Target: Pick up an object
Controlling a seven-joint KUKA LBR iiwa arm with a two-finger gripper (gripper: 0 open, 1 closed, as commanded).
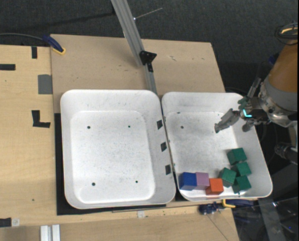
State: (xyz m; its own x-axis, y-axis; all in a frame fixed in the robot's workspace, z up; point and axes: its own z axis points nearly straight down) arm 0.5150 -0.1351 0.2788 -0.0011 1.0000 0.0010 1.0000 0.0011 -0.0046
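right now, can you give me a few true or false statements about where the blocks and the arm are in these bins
1. All the blocks lie in the right bin. True.
2. The blue block sits in the left bin. False: it is in the right bin's near corner, beside the purple block.
3. The gripper holds a green block. False: nothing shows between its fingers, and the green blocks lie nearer the camera.
4. The orange block sits between the purple block and the green blocks. True.
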